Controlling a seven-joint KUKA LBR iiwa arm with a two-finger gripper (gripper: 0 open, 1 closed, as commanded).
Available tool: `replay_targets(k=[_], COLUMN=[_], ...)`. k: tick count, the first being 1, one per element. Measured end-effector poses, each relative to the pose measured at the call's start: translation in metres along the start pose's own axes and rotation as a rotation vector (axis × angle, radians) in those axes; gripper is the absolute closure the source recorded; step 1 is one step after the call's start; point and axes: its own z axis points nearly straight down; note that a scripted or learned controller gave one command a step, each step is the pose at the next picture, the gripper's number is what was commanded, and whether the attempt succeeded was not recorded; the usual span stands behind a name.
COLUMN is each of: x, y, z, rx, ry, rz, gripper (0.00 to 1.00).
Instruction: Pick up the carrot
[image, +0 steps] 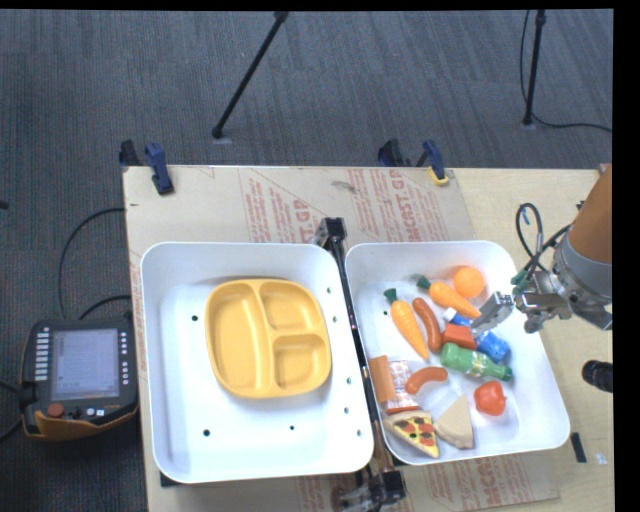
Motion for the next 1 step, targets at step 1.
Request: replay_targets(k=[1], x=[0.0377], y=[0.0671], z=[0.1127], rx=[-0.011], ry=[-0.004], rz=[0.077], gripper=[0.0])
